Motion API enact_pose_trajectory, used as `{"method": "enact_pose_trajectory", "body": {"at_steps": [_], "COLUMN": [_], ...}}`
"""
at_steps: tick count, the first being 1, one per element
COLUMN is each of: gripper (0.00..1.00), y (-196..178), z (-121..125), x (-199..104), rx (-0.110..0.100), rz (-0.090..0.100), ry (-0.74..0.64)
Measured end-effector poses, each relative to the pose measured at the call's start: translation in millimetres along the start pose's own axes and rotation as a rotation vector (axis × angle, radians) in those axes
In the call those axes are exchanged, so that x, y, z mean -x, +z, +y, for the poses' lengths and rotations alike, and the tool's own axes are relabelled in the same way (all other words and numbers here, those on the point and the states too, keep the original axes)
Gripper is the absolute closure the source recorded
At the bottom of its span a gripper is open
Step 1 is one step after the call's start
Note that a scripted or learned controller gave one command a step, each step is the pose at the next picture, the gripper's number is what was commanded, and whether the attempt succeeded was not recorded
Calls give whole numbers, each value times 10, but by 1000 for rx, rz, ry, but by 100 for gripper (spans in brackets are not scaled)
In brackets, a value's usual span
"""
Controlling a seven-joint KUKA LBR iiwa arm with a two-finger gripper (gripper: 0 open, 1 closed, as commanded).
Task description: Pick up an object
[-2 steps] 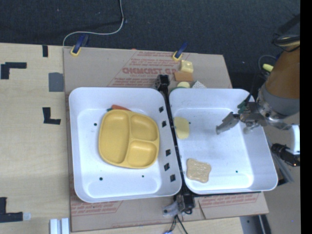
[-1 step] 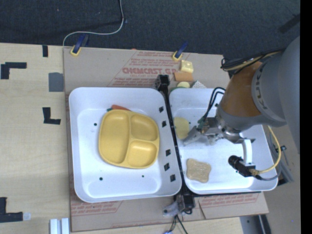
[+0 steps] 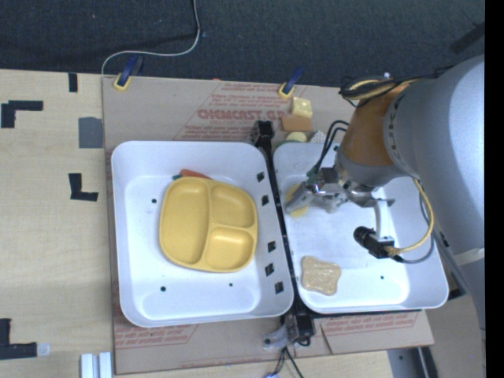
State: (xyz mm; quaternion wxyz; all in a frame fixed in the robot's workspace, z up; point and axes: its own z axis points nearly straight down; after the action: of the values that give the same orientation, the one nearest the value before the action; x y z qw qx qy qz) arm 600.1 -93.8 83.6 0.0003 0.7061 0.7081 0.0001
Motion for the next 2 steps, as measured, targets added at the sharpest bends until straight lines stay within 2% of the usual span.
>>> {"method": "enact_pose_trajectory", "body": {"at_steps": [1, 2], "gripper": [0, 0], "y": [-11, -9], "z": [333, 407], "x": [8, 15], "rx": [1, -1], "rz": [0, 0], "ry": [1, 1]}}
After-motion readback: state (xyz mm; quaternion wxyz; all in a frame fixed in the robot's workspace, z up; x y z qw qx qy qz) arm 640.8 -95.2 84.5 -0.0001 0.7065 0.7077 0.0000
